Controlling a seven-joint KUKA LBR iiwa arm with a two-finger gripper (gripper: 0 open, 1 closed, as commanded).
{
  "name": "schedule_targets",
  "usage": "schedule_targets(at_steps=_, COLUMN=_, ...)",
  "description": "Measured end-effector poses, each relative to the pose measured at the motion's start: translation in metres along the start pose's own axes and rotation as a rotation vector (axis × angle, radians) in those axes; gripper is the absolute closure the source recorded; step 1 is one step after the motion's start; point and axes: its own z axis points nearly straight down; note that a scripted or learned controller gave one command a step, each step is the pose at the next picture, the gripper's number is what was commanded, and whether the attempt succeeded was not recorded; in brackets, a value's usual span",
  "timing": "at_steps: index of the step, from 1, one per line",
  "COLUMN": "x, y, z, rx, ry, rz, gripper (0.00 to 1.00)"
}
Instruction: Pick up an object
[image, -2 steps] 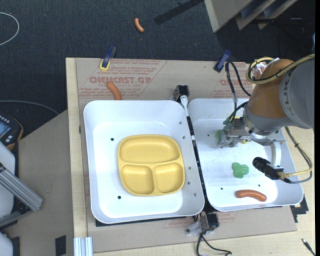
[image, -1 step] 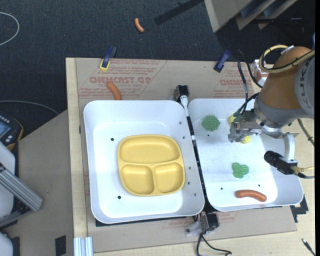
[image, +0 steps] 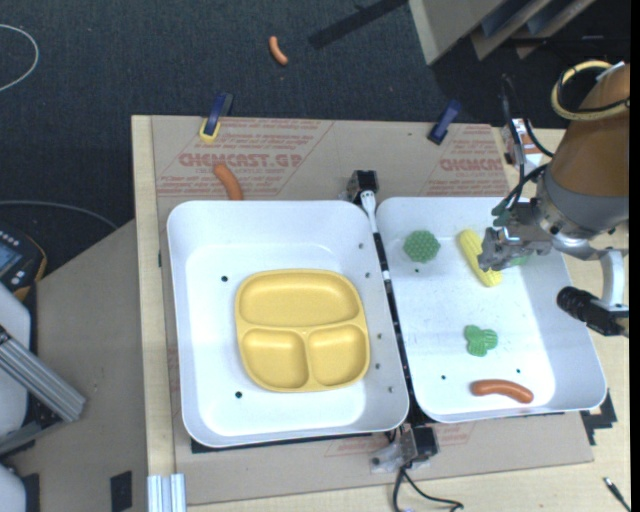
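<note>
In the right bin (image: 570, 345), a yellow corn cob (image: 474, 255) lies near the back. My gripper (image: 497, 250) is low over the cob's right side, touching or nearly touching it. A round green vegetable (image: 421, 245) sits to the cob's left. Nearer the front lie a small green broccoli piece (image: 480, 340) and an orange sausage (image: 501, 390). The arm's orange band (image: 590, 150) rises at the right edge.
The left bin (image: 200, 300) holds a yellow three-compartment plate (image: 300, 330). An orange sausage (image: 229, 181) lies on the board behind that bin. Another (image: 278, 49) is on the dark floor. Blue clamps (image: 214, 117) (image: 443, 122) grip the board's back edge.
</note>
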Motion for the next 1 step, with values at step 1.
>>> schedule_targets(at_steps=1, x=-0.0003, y=0.0012, z=-0.0192, rx=0.001, ry=0.000, rz=-0.002, gripper=1.00)
